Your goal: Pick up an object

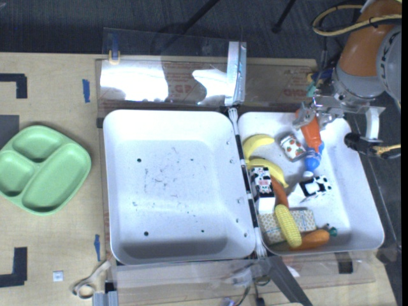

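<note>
Nearest the lower edge of the frame, a pair of scissors (89, 284) lies on the wooden surface (51, 69) at lower left. Just above, the right bin (366, 199) holds a clutter along its near and left side: a corn cob (287, 225) lying across a tan patterned cloth (305, 220), an orange carrot (314, 238) touching the cob's lower end, and a small white block (266, 205). Further up sit a black-and-white patterned box (262, 181), a banana (268, 167) and a second yellow piece (257, 144), with a black-and-white cube (316, 187) to their right. The left bin (127, 126) takes the middle of the frame. A green divided plate (42, 167) rests on the surface at far left. Toward the upper right, a white object with red dots (292, 148) lies just left of an orange-and-blue object (312, 144), which hangs directly under the gripper (313, 121). Cannot tell how far the fingers are apart, nor whether they grip that object. Behind, the grey arm with orange band (363, 50) enters from the upper right corner.
</note>
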Robot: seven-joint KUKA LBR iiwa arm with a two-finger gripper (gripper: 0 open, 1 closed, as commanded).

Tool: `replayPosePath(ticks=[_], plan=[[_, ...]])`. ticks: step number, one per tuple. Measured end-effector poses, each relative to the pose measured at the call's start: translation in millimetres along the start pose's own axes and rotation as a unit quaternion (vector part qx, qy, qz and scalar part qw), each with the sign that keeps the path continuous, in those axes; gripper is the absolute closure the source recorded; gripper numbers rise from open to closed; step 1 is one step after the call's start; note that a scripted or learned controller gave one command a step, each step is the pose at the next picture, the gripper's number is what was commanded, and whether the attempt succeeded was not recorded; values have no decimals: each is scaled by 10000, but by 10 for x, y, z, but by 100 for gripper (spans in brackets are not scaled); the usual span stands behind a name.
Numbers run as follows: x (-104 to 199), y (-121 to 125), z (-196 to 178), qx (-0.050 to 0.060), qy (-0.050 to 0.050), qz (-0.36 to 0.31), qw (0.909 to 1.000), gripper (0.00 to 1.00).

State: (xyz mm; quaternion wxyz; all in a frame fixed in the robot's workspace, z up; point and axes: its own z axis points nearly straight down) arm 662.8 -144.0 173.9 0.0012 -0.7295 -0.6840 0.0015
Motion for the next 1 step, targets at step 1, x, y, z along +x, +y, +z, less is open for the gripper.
replayPosePath(ticks=[1], plan=[[-25, 50, 102, 3, 3, -1232, 9924, 100]])
